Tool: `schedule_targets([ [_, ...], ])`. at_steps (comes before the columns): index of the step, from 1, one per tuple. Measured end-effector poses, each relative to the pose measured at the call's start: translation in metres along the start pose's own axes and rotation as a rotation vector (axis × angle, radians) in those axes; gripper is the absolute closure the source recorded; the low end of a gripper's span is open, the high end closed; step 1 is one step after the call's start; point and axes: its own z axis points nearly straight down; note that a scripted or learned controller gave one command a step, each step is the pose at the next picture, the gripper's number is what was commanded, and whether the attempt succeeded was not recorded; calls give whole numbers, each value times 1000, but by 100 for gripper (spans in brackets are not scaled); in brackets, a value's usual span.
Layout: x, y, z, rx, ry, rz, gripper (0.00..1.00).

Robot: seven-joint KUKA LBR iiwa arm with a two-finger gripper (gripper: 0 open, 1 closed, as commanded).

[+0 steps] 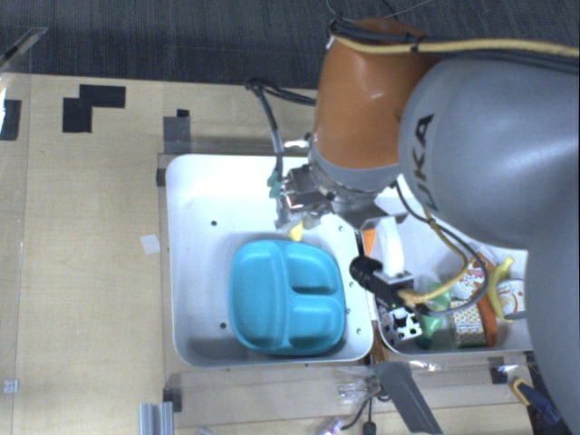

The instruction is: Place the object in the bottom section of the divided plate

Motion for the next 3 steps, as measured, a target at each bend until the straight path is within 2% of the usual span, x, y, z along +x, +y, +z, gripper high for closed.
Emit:
schedule_targets([
  [1, 23, -24, 104, 4, 0, -63, 100],
  [2, 23, -24, 104, 4, 0, -62, 0],
  [3, 47, -19, 83, 3, 0, -18, 0],
])
